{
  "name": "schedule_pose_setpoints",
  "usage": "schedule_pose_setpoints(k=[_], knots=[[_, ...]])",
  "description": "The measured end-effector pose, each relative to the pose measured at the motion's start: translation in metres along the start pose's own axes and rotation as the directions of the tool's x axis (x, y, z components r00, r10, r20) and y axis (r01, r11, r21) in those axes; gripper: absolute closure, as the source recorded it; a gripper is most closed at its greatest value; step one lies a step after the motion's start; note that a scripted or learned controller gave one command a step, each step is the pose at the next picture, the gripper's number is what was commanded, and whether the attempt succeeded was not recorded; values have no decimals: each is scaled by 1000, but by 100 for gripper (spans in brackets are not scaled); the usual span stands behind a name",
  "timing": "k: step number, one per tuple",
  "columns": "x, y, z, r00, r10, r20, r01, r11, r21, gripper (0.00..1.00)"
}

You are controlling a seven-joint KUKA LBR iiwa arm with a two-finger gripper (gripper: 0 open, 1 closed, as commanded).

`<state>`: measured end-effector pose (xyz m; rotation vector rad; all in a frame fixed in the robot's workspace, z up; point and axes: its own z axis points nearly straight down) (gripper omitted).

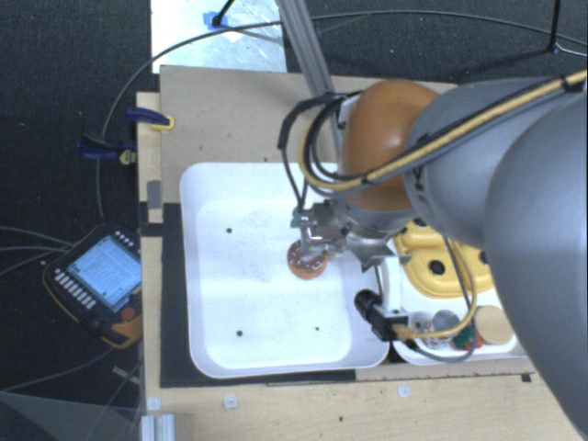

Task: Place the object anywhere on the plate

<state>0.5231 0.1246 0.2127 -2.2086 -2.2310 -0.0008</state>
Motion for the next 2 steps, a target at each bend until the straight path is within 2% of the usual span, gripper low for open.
schedule_pose_setpoints(k=[1, 2], knots=[[53, -3, -20, 1000, -1, -1, 1, 1000, -3, 100], [49, -3, -20, 1000, 5, 1, -5, 1000, -1, 0]])
